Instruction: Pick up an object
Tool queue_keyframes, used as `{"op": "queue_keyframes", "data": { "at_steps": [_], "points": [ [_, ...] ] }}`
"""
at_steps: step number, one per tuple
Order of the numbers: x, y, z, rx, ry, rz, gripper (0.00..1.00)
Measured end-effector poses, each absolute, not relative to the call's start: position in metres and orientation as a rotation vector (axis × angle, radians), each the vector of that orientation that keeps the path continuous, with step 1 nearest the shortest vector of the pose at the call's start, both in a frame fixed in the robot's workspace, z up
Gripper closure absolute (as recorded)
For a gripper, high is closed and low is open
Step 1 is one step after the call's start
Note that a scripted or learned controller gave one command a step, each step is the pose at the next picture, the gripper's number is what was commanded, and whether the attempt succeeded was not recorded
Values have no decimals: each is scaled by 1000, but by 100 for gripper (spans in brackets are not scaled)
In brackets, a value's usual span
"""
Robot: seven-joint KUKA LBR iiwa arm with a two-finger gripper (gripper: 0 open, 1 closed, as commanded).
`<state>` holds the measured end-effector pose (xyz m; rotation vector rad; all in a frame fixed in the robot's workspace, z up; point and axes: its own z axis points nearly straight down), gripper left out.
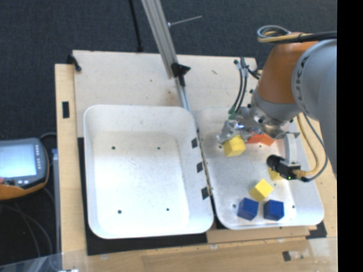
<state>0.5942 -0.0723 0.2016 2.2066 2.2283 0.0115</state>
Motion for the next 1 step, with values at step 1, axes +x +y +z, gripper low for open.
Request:
{"op": "queue_keyframes", "data": {
  "at_steps": [1],
  "points": [
    [647,-4,197,2210,2232,7,100]
  ]
}}
